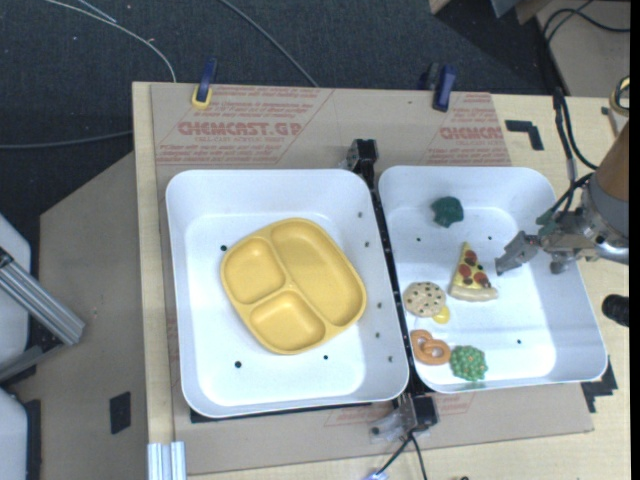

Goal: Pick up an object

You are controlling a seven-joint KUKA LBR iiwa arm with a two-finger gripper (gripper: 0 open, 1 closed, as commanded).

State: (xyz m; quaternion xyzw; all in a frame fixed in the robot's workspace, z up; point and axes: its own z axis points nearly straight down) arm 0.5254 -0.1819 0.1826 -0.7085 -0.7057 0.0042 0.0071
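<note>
Status: pick not yet done; no object is between my fingers. My gripper (512,255) sits over the right bin (560,358), near its right edge, about midway along that edge. The finger state cannot be read from this view, so I report it as undetermined. The right bin carries 6 items: a dark green piece (447,209) near the back edge, a pizza slice (471,275) in the middle, a cookie (424,297) by the left edge, a small yellow piece (441,315) just beside the cookie, a pretzel (431,346) near the front left corner, and a broccoli (468,362) just beside the pretzel at the front edge. The nearest candidate is the pizza slice, which lies just beside my gripper, toward the bin's left edge, apart from it. The left bin (190,268) carries 1 yellow tray (291,285) with 3 compartments, well apart from my gripper. Remaining, in my judgement: align over the slice, descend, close, and lift.
</note>
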